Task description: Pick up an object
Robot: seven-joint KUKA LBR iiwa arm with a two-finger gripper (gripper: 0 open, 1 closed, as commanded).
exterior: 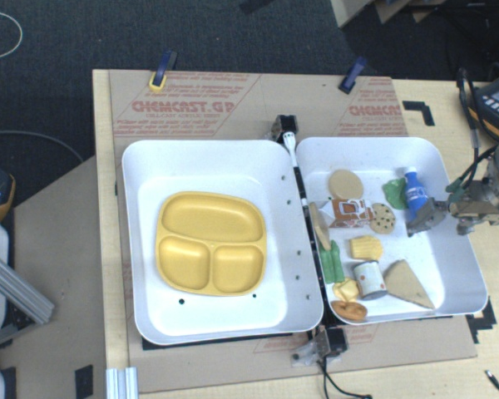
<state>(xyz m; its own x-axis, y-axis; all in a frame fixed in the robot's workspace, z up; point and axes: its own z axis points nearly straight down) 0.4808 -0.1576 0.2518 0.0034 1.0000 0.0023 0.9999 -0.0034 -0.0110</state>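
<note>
The right white bin (pixel 457 260) holds several toy foods. A blue bottle (pixel 414 191) lies beside a green piece (pixel 394 193) near the bin's right side. A round tan biscuit (pixel 346 183), a brown and white packet (pixel 349 212) and a chip cookie (pixel 383 217) lie in the middle. Lower down are a yellow block (pixel 366 247), a silver can (pixel 368 278) and a tan wedge (pixel 410 284). My gripper (pixel 424 217) reaches in from the right, low over the bin, just below and right of the blue bottle. Nothing is visibly held.
The left white bin (pixel 141 223) holds a yellow divided plate (pixel 210 243). A green stick (pixel 329 262), a beige stick (pixel 319 225) and an orange pastry (pixel 352 309) lie along the right bin's left wall. Clamps (pixel 160 71) sit on the board's far edge.
</note>
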